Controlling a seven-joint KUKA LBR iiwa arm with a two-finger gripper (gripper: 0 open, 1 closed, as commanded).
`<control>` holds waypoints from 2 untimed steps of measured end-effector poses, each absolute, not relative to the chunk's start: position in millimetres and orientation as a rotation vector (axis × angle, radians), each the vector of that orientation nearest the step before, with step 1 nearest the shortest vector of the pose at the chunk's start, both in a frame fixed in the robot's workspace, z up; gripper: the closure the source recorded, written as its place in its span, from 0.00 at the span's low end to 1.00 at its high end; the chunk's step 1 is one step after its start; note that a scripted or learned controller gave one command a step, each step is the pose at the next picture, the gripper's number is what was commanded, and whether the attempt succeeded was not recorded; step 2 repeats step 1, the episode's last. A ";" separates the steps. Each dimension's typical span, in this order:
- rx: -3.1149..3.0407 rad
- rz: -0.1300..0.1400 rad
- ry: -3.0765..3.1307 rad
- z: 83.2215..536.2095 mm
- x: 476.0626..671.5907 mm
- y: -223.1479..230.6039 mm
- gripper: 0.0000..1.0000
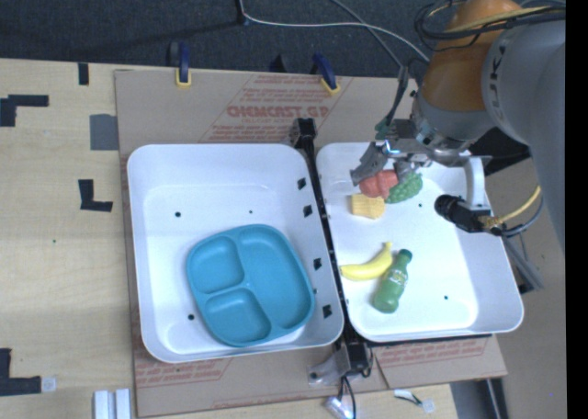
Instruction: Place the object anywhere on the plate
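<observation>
A blue plate (248,285) with three compartments lies in the left bin (156,178). In the right bin (459,261) my gripper (379,167) hangs low at the far left part, right over a red toy (376,185) and beside a green bumpy toy (405,187). A pale yellow block (367,207) sits just in front of the red toy. Nearer the front lie a yellow banana (367,266) and a green bottle (392,283), touching each other. Whether the red toy is between the fingers is hidden by the gripper body.
The divider (317,224) between the two bins runs from back to front, left of the gripper. A black cable plug (457,211) on the arm hangs over the right bin. The bins rest on a cardboard sheet (257,105).
</observation>
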State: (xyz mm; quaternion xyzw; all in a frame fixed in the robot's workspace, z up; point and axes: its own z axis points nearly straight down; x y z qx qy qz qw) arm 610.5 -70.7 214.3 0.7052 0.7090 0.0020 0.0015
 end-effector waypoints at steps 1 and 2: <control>2.213 0.002 2.231 239.5 661.9 19.4 1.00; 2.213 0.002 2.231 239.5 661.9 19.4 1.00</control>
